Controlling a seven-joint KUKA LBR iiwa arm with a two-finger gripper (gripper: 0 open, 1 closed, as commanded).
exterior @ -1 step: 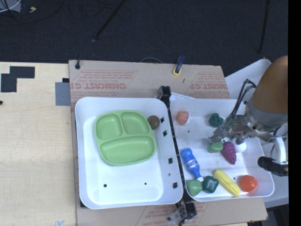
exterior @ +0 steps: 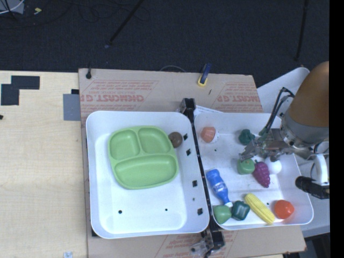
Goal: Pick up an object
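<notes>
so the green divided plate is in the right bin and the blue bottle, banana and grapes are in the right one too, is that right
Not quite. The green divided plate lies in the left bin, as the camera view shows. The rest holds: the blue bottle, the banana and the grapes are in the right bin.

The tabletop [exterior: 37,160] is pale wood, with a few dark grey patches near its far left edge. On it lies a flat sheet of brown cardboard [exterior: 161,93] printed with red lettering. Two shallow white bins sit side by side on the cardboard: the left bin [exterior: 102,219] and the right bin [exterior: 301,216], their inner rims touching along a black clamp strip [exterior: 198,165].
</notes>
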